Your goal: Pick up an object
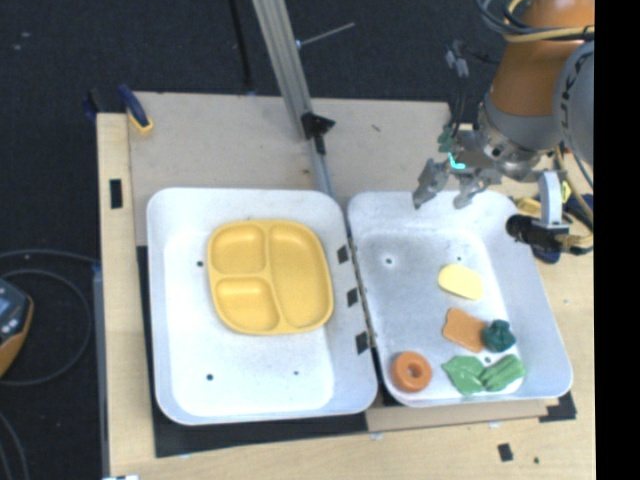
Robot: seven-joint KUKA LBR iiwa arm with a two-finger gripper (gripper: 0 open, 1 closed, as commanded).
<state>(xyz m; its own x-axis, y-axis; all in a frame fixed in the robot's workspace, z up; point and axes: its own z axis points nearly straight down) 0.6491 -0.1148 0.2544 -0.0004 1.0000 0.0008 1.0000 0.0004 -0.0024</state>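
While nothing sits between its fingers yet, the arm (535, 63) — grey, with a glossy orange band above the wrist — reaches in from the right and hangs its gripper (447, 190) over the far edge of the right bin (400, 248). The two dark fingers are spread apart, with clear space between them, so the pick looks barely begun: the approach, the closing and the lift all seem still to come.

Largest on the bench are the two shallow white bins, side by side, both matte and faintly speckled, with rounded corners. The left bin (180, 368) holds a yellow tray (270, 275), smooth moulded plastic with rounded corners and three compartments.

The candidates for picking lie in the right bin, gathered toward its near right corner and well apart from the gripper. Biggest of them is a green leafy piece (482, 374), crinkled and irregular, probably soft toy food. Far of it sits an orange block (462, 329), flat and roughly rectangular, touching a dark green lump (499, 336) with a bumpy, broccoli-like surface. A pale yellow wedge (460, 282) lies alone, farther in, smooth and rounded — it is the nearest to the gripper and likely the easiest reach. An orange ring (410, 370), doughnut-shaped with a dark centre, rests at the near left of the group.
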